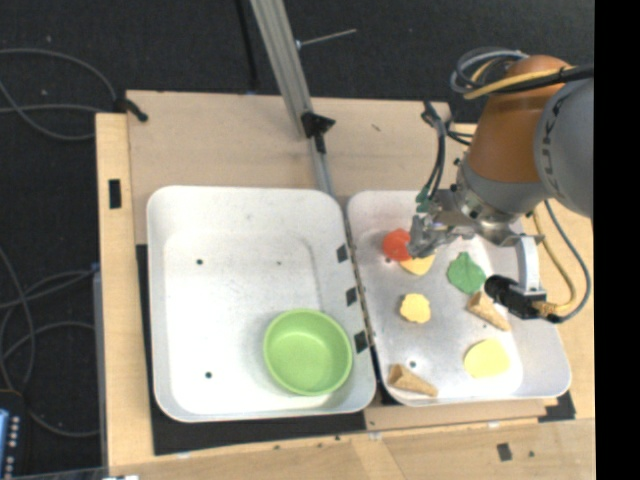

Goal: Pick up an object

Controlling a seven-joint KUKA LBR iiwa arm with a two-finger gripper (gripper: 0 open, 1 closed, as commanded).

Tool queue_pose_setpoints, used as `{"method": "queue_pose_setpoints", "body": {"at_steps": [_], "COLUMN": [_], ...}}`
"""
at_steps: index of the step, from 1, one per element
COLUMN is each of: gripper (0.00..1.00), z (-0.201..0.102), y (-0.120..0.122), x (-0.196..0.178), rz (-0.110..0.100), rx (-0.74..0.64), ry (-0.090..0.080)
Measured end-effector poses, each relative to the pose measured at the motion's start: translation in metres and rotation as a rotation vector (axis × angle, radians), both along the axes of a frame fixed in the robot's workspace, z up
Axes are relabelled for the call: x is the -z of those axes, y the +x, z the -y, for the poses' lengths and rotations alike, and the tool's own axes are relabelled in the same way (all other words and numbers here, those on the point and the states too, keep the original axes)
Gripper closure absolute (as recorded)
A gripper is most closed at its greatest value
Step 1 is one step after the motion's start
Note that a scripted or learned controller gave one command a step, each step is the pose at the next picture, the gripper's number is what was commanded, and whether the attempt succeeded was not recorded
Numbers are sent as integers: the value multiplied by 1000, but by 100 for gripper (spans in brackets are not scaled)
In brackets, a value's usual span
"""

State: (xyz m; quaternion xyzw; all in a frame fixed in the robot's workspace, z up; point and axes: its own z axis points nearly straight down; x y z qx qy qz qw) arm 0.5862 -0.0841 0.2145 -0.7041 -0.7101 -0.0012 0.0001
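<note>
Where wooden bench (220,138) meets dark floor (60,28) | bins (200,228) white | hand (420,243) state unclear

Two shallow white plastic bins side by side: left bin (200,228) has round green plastic bowl (307,351) at its 5 o'clock. My gripper (421,240) hangs in right bin (540,373), at 11 o'clock.

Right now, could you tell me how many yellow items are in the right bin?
3: one under the tool, beside the red piece; one mid-bin; one near the front right. The arm may hide more.
</note>
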Motion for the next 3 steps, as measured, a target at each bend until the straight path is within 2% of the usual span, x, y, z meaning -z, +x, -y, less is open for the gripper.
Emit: {"method": "queue_pose_setpoints", "body": {"at_steps": [1,3], "gripper": [100,100], "z": [-56,-148], "y": [10,15], "x": [-15,-25], "rz": [1,-1], "rx": [0,0], "ry": [0,1]}}
